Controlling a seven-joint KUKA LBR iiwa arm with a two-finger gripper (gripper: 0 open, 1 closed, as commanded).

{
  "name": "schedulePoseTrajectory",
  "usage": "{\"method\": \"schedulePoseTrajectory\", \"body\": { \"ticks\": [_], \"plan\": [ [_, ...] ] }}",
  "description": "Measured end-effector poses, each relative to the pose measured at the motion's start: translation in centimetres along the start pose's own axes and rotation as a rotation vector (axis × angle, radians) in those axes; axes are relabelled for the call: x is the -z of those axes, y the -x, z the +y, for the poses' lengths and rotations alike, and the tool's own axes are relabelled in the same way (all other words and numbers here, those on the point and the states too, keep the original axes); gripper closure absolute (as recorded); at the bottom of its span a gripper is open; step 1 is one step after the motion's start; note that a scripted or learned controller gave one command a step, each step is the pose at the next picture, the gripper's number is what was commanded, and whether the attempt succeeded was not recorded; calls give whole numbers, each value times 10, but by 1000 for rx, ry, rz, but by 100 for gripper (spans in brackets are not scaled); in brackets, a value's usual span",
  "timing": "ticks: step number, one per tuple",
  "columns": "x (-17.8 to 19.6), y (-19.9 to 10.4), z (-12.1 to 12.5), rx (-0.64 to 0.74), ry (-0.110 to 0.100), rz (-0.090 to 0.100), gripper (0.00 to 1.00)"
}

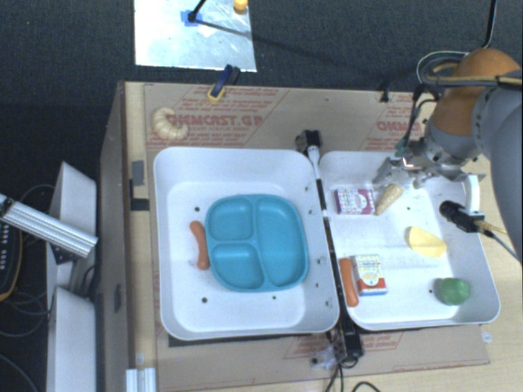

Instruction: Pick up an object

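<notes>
My fingers [406, 164] over right bin [474, 300], far end; spread or clenched, can't tell. Cream cone-shaped piece [389, 197] just beside them at 7 o'clock, long axis 1-to-7. Purple packet [354, 200] next at 8. Yellow piece [426, 240] farther off at 5.

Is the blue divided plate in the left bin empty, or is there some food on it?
Empty. The blue divided plate shows bare compartments; the sausage lies beside it on the left bin floor.
</notes>
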State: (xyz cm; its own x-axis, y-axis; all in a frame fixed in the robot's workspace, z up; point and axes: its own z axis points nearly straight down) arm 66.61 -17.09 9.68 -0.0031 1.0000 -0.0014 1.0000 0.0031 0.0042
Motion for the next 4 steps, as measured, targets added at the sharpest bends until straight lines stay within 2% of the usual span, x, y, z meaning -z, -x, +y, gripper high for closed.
{"method": "schedulePoseTrajectory", "body": {
  "ticks": [1, 2, 3, 4],
  "plan": [
    [-12, -20, 3, 2, -1, 1, 0],
    [0, -19, 4, 4, 2, -1, 100],
    [72, 6, 4, -1, 2, -1, 100],
    [70, 6, 3, 0, -1, 0, 0]
  ]
}}
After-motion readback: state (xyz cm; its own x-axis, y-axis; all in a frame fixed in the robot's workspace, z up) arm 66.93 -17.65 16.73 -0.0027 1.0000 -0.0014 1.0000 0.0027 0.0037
